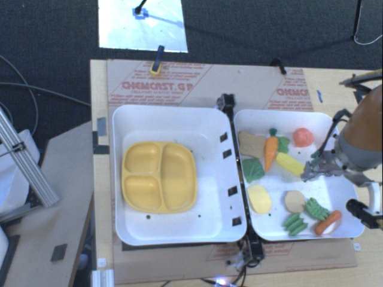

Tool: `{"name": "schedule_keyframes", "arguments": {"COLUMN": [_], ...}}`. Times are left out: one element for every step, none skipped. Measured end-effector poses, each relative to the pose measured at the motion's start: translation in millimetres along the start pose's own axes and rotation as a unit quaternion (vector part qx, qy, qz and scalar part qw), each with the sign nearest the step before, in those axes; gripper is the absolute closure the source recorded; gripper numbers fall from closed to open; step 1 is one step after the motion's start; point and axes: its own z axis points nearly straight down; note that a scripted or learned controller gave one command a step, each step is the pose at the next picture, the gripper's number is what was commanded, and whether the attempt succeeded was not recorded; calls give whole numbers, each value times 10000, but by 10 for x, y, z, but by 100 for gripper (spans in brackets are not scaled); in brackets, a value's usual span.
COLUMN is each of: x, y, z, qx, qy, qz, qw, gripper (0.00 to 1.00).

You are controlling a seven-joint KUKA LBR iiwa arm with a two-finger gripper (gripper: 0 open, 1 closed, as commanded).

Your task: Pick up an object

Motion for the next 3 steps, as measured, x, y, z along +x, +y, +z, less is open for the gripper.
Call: {"name": "schedule_keyframes", "arguments": {"x": [82,718,680], "y": [-284,-393,-379], "z": [440,423,315], "qx": [56,55,34], "qy": [6,18,3], "qz": [29,-10,9], "qw": [10000,10000,10000], "gripper": [100,100,100]}}
